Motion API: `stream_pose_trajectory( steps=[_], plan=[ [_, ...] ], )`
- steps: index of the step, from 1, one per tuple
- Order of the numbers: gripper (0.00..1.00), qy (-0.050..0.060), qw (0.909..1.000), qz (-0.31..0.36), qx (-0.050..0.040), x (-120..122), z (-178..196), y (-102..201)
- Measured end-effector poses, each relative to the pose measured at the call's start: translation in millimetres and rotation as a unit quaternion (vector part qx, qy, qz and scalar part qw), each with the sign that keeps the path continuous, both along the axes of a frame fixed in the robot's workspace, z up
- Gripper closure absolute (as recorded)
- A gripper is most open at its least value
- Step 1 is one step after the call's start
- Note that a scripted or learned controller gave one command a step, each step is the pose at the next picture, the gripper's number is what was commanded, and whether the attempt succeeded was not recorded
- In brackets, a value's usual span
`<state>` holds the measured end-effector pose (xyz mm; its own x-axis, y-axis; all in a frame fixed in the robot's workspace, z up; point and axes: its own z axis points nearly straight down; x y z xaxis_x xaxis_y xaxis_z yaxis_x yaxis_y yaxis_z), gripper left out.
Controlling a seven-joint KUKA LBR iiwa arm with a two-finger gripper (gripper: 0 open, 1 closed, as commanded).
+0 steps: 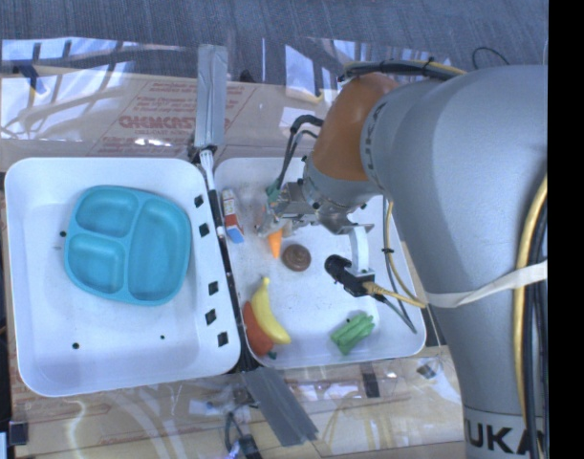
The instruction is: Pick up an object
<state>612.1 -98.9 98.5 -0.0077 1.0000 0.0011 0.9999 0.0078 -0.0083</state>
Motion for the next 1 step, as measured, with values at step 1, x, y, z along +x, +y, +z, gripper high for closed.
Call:
stream_pose_trajectory(
  steps=[1],
  plan=[
    [1.0, -0.005, 0.9999, -0.01, -0.0003, 45.7, 106.0, 66.5]
  ],
)
